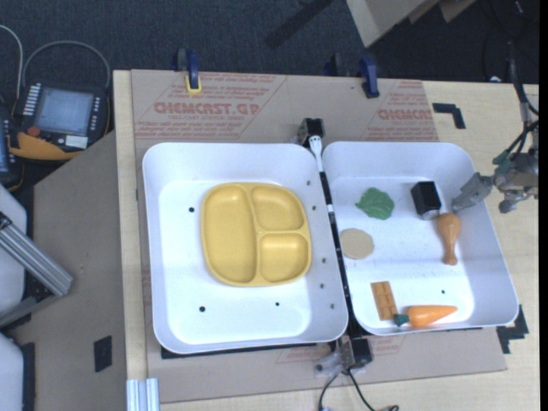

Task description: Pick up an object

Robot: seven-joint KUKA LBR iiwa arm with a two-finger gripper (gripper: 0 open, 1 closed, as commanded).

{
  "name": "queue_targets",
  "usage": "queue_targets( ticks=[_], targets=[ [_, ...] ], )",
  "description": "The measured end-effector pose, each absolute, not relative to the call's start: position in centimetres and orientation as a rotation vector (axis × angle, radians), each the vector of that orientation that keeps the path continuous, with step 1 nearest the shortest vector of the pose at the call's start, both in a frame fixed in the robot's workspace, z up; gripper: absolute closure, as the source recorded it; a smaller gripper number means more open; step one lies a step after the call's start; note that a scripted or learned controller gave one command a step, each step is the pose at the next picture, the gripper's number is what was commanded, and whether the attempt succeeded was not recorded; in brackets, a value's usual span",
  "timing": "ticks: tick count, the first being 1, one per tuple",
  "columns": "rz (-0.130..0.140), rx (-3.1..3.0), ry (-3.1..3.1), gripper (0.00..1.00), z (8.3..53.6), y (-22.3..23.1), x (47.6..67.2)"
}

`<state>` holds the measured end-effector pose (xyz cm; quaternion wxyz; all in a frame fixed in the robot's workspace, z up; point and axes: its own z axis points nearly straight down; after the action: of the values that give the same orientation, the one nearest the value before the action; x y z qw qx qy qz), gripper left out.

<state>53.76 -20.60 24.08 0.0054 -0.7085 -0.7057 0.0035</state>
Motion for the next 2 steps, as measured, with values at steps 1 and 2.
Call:
queue_targets(
  ticks=[1,2],
  targets=[
    [0.001,-2.222,-2.222,0.0,24.8,-20.5,54.0],
    [0.004,-2.216,-2.217,0.0,18.8,-19.8,54.4]
  ],
)
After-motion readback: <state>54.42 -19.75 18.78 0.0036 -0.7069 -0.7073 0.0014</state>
